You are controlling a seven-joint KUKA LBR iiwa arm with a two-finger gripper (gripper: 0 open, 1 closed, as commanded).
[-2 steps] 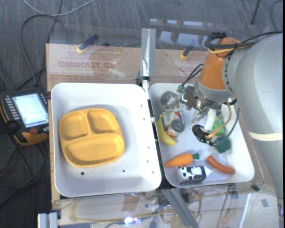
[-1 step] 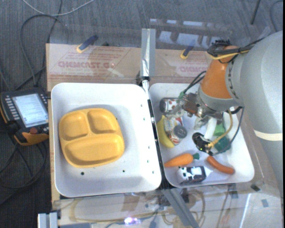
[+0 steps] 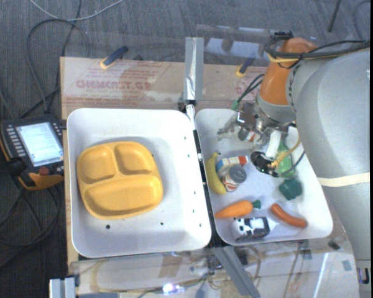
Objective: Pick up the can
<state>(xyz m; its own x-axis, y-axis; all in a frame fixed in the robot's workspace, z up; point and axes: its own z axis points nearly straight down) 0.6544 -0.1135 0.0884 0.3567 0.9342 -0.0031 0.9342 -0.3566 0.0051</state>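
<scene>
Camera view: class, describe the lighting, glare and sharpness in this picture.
Camera view: even, soft light with faint shadows; the white right bin looks bright, nearly washed out; glare glints at the bench's front edge; the can and the claw are small and slightly soft; the grey arm bulks large and blurred.

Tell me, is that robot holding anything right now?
Nothing seems held: the tool hangs over the right bin, apart from the can lying below it.

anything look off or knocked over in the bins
The can lies on its side in the right bin, wedged against the banana, rather than upright. The yellow tray sits slightly skewed in the left bin.
</scene>
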